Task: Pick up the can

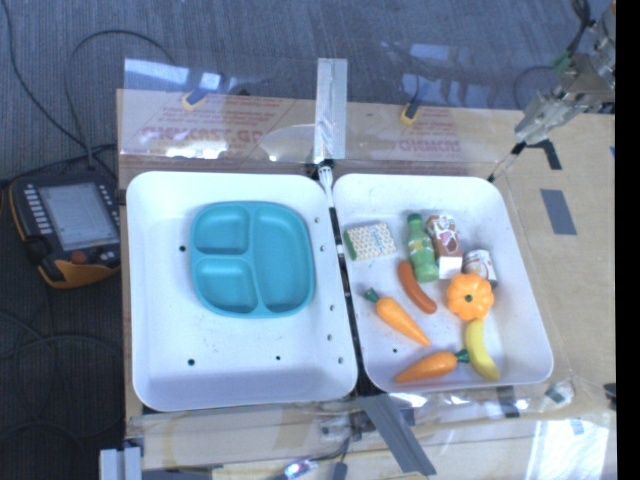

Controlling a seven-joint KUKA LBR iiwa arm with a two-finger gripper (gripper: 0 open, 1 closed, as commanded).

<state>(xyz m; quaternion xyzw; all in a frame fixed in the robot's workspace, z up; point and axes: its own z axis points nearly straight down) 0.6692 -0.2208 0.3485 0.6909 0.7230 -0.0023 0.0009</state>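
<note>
the job is at its very start: the arm (575, 83) sits up at the far right corner of the bench (575, 268), well apart from both bins, and nothing has been reached for yet. its gripper (525, 133) is small and thin in this view, so whether it is spread or pressed together cannot be told; nothing is seen between its tips. the can (480, 265) lies in the right bin (520, 363), near that bin's right wall, about halfway along it, touching or just beside the top of the small orange pumpkin (470, 296) and close to a little carton (444, 240) on its left. a green bottle (421, 248), a patterned sponge (369, 240), three carrots (400, 318) and a banana (480, 351) crowd the same bin, while the left bin (160, 268) carries a blue divided plate (250, 258). the next move, as i judge it, calls for the arm to swing in over the right bin and come down on the can squarely, with its tips clear of the pumpkin and the carton, which leave little room. the can's label shows red and white, but no words can be read; faint reddish print on the board (200, 128) beyond the bins' far edge is too washed out to make out.
</note>
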